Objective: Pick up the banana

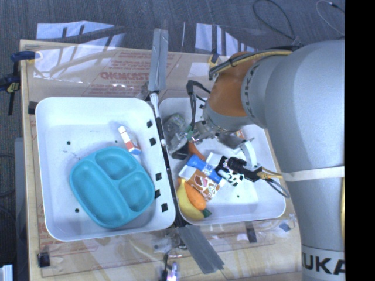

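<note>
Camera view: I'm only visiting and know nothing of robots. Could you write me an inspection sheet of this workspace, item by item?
Surface: bench bearing a left bin and a right bin, both white.
Job's things: banana lies in the right bin's near left corner, an orange item against it.
Clutter: blue divided plate and small white-orange item in the left bin; printed packet and crumpled clear wrap in the right.
Grippers: gripper over the right bin's far end, away from the banana.
Cables: black loops on the floor.
Surroundings: grey carpet, blue clamp.

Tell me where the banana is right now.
In the camera view, the banana lies in the right bin's near left corner, next to an orange piece and just below a blue-and-white packet.
</note>
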Controlling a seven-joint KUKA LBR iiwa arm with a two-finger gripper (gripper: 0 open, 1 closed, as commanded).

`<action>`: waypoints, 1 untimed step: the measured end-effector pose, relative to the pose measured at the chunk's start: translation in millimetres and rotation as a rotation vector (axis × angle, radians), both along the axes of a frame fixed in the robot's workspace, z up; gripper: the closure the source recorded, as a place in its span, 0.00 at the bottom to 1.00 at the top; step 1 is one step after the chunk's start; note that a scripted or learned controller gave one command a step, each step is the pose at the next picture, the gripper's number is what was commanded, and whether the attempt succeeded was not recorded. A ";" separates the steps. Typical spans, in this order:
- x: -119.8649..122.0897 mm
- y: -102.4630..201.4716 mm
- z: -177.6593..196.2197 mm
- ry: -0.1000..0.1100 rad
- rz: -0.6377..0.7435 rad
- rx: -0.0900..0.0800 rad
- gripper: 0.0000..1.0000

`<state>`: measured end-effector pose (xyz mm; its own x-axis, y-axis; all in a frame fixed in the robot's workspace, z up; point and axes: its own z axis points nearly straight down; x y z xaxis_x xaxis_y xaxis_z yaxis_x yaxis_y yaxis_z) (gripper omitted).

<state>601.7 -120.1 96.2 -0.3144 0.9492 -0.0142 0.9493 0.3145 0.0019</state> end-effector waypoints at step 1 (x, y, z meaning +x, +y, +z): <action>-10.4 -81.1 -3.3 0.006 -0.007 0.013 0.00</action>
